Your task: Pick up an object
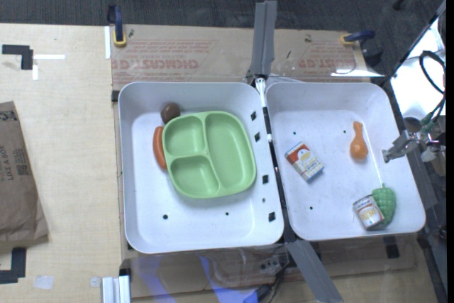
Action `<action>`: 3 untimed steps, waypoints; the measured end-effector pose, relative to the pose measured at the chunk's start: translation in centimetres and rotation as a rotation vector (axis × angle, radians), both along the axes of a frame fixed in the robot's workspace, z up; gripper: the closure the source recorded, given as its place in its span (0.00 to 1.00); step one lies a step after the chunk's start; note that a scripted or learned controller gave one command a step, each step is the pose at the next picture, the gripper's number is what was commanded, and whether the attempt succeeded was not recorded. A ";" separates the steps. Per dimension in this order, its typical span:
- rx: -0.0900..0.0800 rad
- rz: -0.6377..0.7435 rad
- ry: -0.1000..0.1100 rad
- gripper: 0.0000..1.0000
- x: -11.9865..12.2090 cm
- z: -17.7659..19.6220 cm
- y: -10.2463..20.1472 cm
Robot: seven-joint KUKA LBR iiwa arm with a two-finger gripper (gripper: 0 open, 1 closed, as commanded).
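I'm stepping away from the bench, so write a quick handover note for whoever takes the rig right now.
Pincer: at the right bin's right rim, holding nothing; open or shut can't be told.
Right bin: small carton, orange spoon-like toy, can touching a green item.
Left bin: green divided plate, with an orange item and a brown item at its left edge.
Done: nothing lifted.
Left: pick any one object.

A green divided plate (210, 153) fills the left bin (142, 223); the right bin (326, 223) holds a small carton (304, 161).
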State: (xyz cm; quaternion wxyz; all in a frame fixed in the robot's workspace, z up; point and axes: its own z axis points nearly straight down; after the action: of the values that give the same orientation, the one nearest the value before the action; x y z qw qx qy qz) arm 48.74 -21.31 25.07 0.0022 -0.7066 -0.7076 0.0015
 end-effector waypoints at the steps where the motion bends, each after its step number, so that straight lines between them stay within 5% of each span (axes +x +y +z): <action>1: 0.000 0.045 -0.002 0.00 1.7 -6.3 -0.9; 2: -0.002 -0.032 -0.004 0.00 9.1 -9.5 -0.8; 3: 0.000 0.046 -0.004 0.00 12.5 -16.0 0.4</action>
State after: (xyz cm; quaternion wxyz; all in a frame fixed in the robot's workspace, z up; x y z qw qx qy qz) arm 61.26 -20.87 9.11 0.0008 -0.6903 -0.7235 0.0003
